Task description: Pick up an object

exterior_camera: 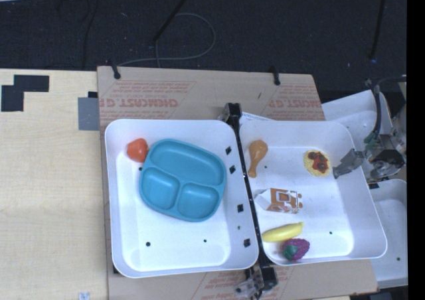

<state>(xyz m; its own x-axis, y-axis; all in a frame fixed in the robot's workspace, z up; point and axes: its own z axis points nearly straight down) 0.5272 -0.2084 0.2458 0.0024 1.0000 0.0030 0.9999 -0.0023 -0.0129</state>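
From the camera above the bench, we see two white bins side by side. The left bin (126, 252) holds a blue divided plate (181, 180) and, touching its upper left corner, a small orange-red ball (137, 150).

The right bin (362, 225) holds the loose small things, and one of them is what we must pick. A toy chicken leg (255, 156) lies near the divider, a small round pizza (317, 162) is near the right wall, a white card with orange print (284, 200) rests in the middle, and a banana (283, 231) lies just above a purple grape bunch (295, 249) at the front edge.

The gripper (372, 159) is at the right rim of this bin, near the pizza, and nothing is between its tips; we judge it is waiting outside so the things stay visible. Whether it is open or closed, we cannot tell at this size.
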